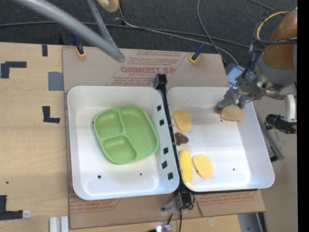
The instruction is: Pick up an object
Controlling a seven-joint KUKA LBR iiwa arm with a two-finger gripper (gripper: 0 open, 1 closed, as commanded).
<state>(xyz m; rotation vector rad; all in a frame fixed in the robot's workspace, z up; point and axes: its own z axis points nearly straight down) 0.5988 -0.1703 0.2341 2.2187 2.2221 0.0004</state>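
My gripper (228, 105) hangs over the far right corner of the right bin (251, 178), at the end of the grey arm with its orange band. A tan, flat food piece (234, 114) lies directly under its tip and touches it; whether it is gripped or resting against the bin wall is unclear. Elsewhere in the right bin are a yellow oval piece (182, 121), a small brown lump (181, 138), a corn cob (185, 166) and another yellow piece (203, 166).
The left bin (82, 178) holds a green divided plate (126, 133). A black divider (164, 129) runs between the bins. Cables trail over the dark surface behind, and a grey pole crosses the top left.
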